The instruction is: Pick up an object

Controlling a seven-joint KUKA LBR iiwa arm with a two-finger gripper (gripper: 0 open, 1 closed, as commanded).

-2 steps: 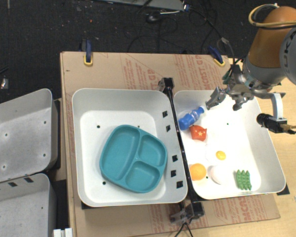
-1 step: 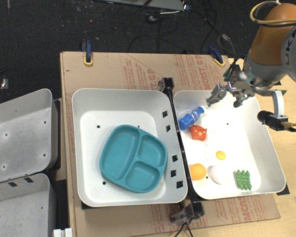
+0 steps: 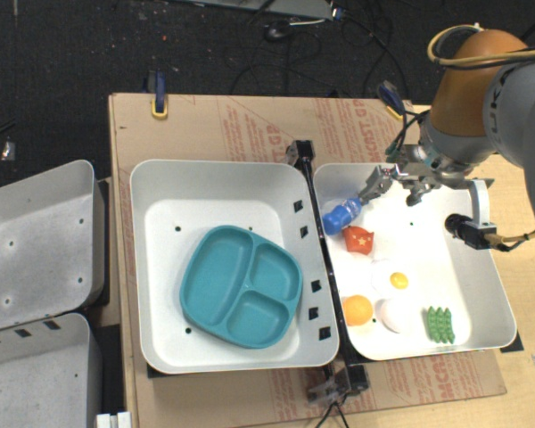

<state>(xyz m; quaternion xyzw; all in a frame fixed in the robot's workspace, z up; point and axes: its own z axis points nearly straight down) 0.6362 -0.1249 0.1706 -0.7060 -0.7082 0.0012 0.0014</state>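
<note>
The arm reaches in from the right, its grey body and orange band above the right bin (image 3: 495, 283), with the end effector (image 3: 394, 184) low over that bin's upper left part. Its two dark fingers (image 3: 374, 185) stand apart, released, with nothing between them. The left finger points down toward a blue object (image 3: 341, 216) that lies tilted against the bin's left wall; the fingertip is just beside it, and whether the two touch cannot be told.

Just below and right of the blue object sits a red piece (image 3: 360, 240), close enough to crowd any approach from that side. Further down the bin lie a small yellow item (image 3: 399, 281), an orange ball (image 3: 358, 309) near the left wall, a pale white object (image 3: 394, 315) just beside the ball, and a green ridged piece (image 3: 440, 325) near the lower right corner. A black cable fitting (image 3: 468, 230) hangs from the arm over the bin's right side.

The left bin (image 3: 160, 194) holds a teal divided tray (image 3: 241, 285), lying flat and turned at a slant, with three compartments that carry nothing. Both bins rest on a brown board on the counter (image 3: 223, 123), and black clips (image 3: 316, 283) sit along the seam between them. A blue clamp (image 3: 160, 92) grips the board's far edge.
</note>
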